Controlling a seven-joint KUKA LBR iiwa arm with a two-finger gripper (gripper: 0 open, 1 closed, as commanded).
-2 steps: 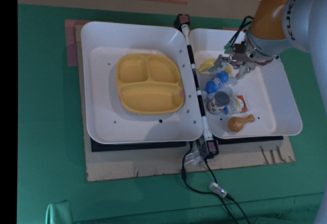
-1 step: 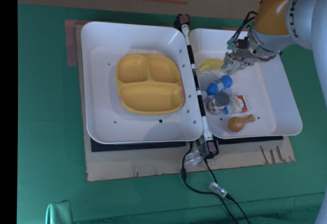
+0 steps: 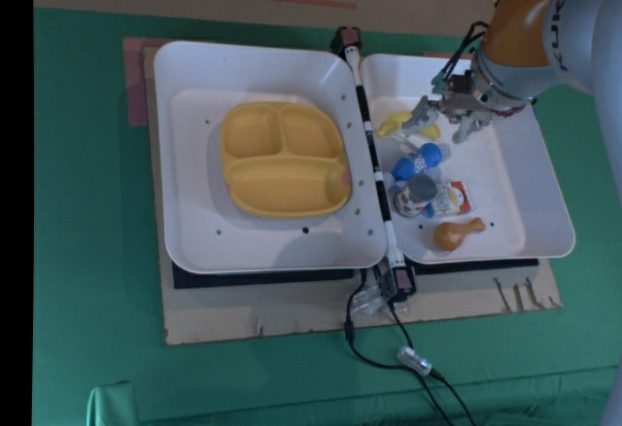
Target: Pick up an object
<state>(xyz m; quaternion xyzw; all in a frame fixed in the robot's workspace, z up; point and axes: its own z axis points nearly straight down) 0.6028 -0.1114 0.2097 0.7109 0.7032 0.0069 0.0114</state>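
Note:
My gripper (image 3: 442,121) hangs over the right bin (image 3: 525,186), its two fingers spread apart with nothing between them. Just left of and below it lies a yellow banana-shaped toy (image 3: 400,124). Farther toward the front sit a blue and white bottle (image 3: 418,161), a grey-capped pouch with an orange and white label (image 3: 428,196), and a brown drumstick toy (image 3: 457,233). The gripper is above these things and touches none of them.
The left bin (image 3: 194,84) holds a yellow divided plate (image 3: 282,159). A black and white bar (image 3: 372,147) runs between the two bins. Cables (image 3: 408,356) trail off the front of the cardboard base onto green cloth.

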